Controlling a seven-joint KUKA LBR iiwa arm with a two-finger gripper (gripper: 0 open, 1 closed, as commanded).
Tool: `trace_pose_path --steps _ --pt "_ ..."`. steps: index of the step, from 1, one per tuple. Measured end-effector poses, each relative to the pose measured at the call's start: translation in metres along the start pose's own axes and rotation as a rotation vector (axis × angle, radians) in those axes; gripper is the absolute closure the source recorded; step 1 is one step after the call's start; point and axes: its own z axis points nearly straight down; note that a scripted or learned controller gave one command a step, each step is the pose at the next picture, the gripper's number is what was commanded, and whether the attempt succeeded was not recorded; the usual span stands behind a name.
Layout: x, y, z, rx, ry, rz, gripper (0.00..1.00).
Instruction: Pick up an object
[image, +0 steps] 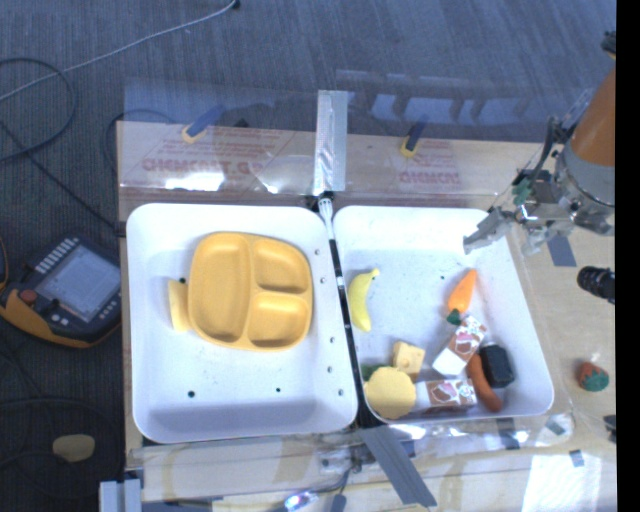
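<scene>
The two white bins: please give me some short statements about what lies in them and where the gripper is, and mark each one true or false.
1. The yellow divided tray lies in the left bin. True.
2. The banana lies in the left bin. False: it lies in the right bin, close to the wall between the bins.
3. The carrot lies in the right bin. True.
4. The gripper is shut on the carrot. False: it is over the right bin's upper right corner, apart from the carrot.
5. The yellow tray holds a lemon. False: its compartments hold nothing.
</scene>
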Motion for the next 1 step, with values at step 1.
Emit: trace_pose_path --steps 1 --pt "-0.0195 -0.0326 0.0483 0.001 -0.002 -0.026 0.0"
